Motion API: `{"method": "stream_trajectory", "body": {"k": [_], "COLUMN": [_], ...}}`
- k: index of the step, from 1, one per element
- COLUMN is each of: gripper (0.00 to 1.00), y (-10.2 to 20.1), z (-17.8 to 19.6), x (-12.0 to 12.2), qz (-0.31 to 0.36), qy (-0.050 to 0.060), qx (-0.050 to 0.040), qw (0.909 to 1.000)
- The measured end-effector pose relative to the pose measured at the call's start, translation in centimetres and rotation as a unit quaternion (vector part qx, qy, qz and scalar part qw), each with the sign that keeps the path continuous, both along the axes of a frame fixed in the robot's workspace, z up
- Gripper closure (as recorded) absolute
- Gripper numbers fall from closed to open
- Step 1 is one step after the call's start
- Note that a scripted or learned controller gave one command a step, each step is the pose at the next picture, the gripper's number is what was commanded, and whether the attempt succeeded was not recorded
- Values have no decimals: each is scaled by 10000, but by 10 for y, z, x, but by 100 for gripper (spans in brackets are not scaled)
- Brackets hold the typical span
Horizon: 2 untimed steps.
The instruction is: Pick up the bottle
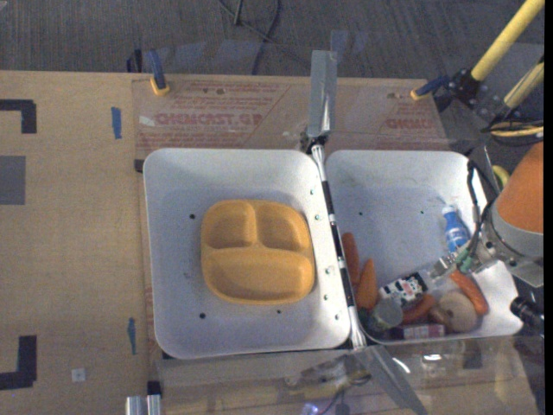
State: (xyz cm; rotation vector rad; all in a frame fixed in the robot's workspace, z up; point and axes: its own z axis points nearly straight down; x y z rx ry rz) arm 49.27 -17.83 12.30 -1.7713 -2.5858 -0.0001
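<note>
Two shallow white bins are seen side by side on the bench. In the left bin (173, 188) a yellow divided tray (257, 251) is laid flat near the middle, with its three compartments facing up. The right bin (389, 188) is bare over its far half, while its near half is crowded with small items. The bottle (454, 230), a small one with a blue and white label, is found against the right wall of the right bin, roughly midway between the far and near edges, lying with its length along that wall. The arm is seen entering from the right, its orange band (523, 201) just right of the bottle, and the gripper (458, 262) is placed low in the bin, just near of the bottle and close to the heap. Whether it is closed or parted cannot be told, and nothing can be seen held in it. Two orange carrots (359, 271) are laid along the left wall of the right bin. A small black and white object (404, 285) is seen near them, and a beige rounded item (456, 311) is set in the near right corner, with an orange piece (471, 290) just beside it.
</note>
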Motion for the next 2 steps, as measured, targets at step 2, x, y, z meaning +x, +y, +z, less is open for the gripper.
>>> {"method": "stream_trajectory", "body": {"k": [2], "gripper": [100], "y": [-45], "z": [7], "x": [5], "qz": [410], "qy": [-7], "qx": [0], "qw": [9992]}}
